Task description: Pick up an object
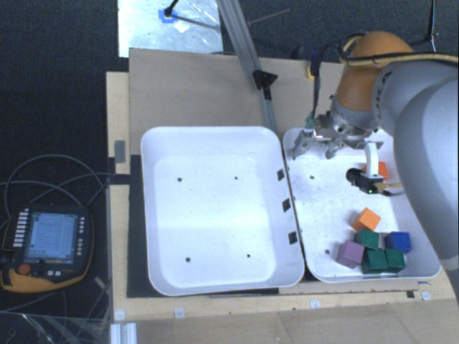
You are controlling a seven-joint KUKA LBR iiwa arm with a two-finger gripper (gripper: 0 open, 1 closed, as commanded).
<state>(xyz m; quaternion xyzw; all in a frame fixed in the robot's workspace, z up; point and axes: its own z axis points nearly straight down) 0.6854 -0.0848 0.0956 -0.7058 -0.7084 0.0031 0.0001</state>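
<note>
- Pincer (313, 147): hangs over the far end of the right bin (320, 213), close to that bin's far-left corner. Fingers spread wide apart, tips pointing down. Nothing between them, holds nothing.
- Arm (424, 142): grey, comes in from the right of the pincer. Orange band (367, 70) sits just behind and above the pincer.
- Orange block (369, 218): in the right bin, toward the near side and to the right of the pincer, well apart from it. Lies tilted like a diamond.
- Green blocks (376, 259): further toward the near rim than the orange block. One is just below the orange block, the others are side by side at the near edge. They look to be touching each other.
- Blue block (399, 241): right end of the cluster, just beside the green ones, farthest right from the pincer.
- Purple block (351, 252): left end of the cluster, nearly straight toward the near side from the pincer, well apart, just beside the green blocks.
- Small orange-red thing (382, 169): right of the pincer and a bit nearer, partly hidden by robot parts. Cannot tell what it is.
- Left bin (208, 213): white, left of the pincer, side by side with the right bin. The rims meet just left of the pincer.
- Bench (193, 84): pale board under both bins.
- Metal pole (240, 34): slants up and away to the far left of the pincer.
- Hand controller (46, 244): far left of the pincer, off the bench on dark floor, screen lit.
</note>
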